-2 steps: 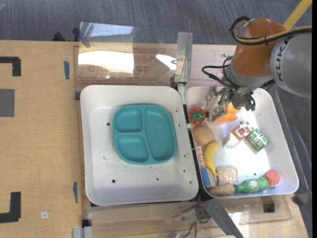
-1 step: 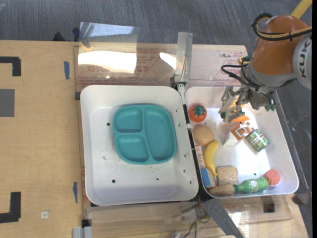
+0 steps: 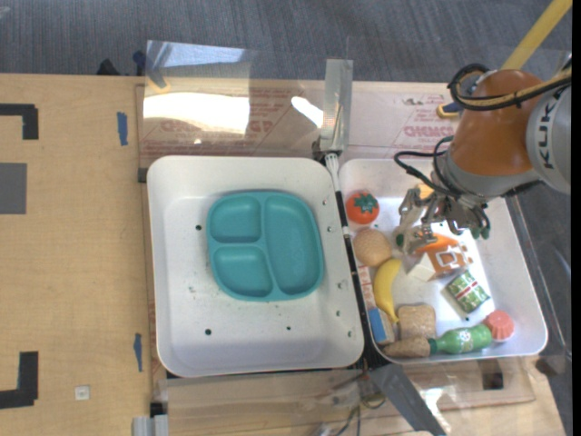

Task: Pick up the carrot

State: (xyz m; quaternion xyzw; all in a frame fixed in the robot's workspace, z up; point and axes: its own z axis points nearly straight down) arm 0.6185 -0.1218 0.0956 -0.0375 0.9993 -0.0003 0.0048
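Teal divided plate (image 3: pixel 266 245) sits mid left bin (image 3: pixel 172 271). In the right bin (image 3: pixel 531 307), relative to the banana (image 3: pixel 386 286): tomato (image 3: pixel 363 207) above, potato (image 3: pixel 370 247) touching its top, bread slice (image 3: pixel 417 320) just below-right, green bottle (image 3: pixel 461 339) lower right, green can (image 3: pixel 467 292) right.

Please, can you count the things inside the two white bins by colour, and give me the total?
Teal: 1, the divided plate
Red: 1, the tomato
Yellow: 1, the banana
Tan: 2, the potato and the bread
Green: 2, the bottle and the can
Orange: 1, the carrot under the pincer
Pink: 1, the ball
Total: 9
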